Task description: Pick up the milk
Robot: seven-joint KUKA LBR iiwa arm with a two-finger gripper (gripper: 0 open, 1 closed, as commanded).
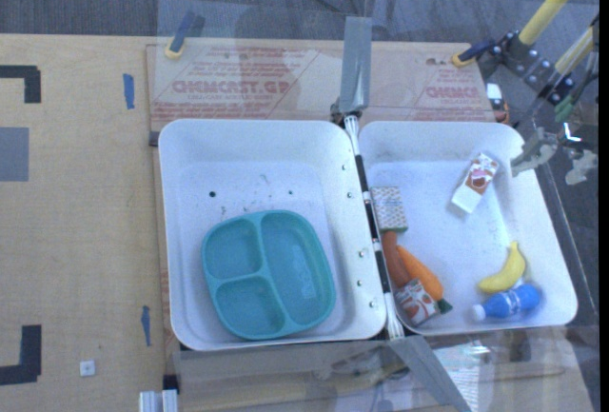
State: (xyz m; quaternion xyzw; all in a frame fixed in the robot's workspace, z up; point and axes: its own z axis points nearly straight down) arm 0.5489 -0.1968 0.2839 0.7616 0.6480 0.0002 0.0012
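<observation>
Approach step, nothing grasped yet. Milk [475, 184] carton lies flat in the right bin [561, 305], upper part, near the far right wall, apart from the banana [504, 271] and blue bottle [509, 303] below it. Long axis runs diagonal, brown-printed end pointing up-right, white end down-left. Tool [544, 148] sits at the bin's right rim, just beside the milk; cannot tell how open it is, holds nothing visible. Next: move left over the carton, align across its short side, descend.

A wooden bench [76, 239] fills the left and middle of the frame. Two white bins sit on it side by side: left bin [190, 153], right bin [419, 139].
</observation>
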